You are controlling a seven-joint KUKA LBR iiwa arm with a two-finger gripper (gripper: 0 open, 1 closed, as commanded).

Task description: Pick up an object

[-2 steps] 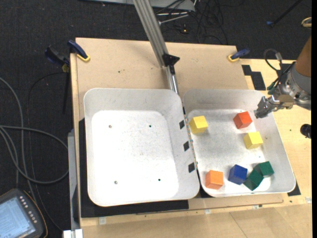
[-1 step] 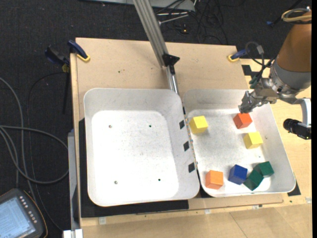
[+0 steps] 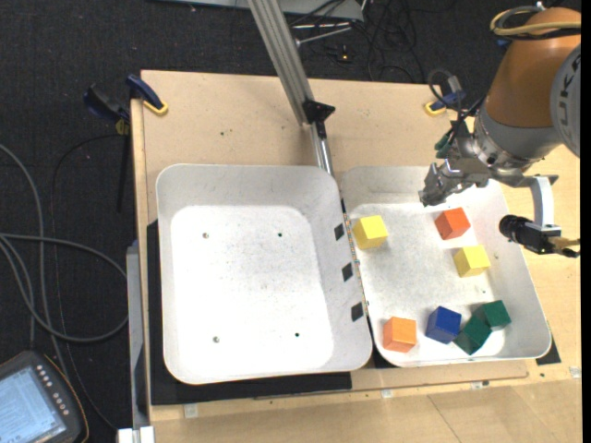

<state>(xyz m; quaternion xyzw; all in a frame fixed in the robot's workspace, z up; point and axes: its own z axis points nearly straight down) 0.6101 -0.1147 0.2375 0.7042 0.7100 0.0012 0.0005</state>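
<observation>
End effector (image 3: pixel 435 193) seemingly just above orange cube (image 3: pixel 452 223).

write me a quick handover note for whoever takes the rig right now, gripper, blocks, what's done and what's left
Gripper: above the right bin's far edge, beside the orange-red block, holding nothing visible.
Blocks, all in the right bin: yellow blocks and; orange block, blue block and two green blocks along the near edge.
Done: nothing lifted.
Left: grasp and lift a block; the orange-red one looks closest.
</observation>
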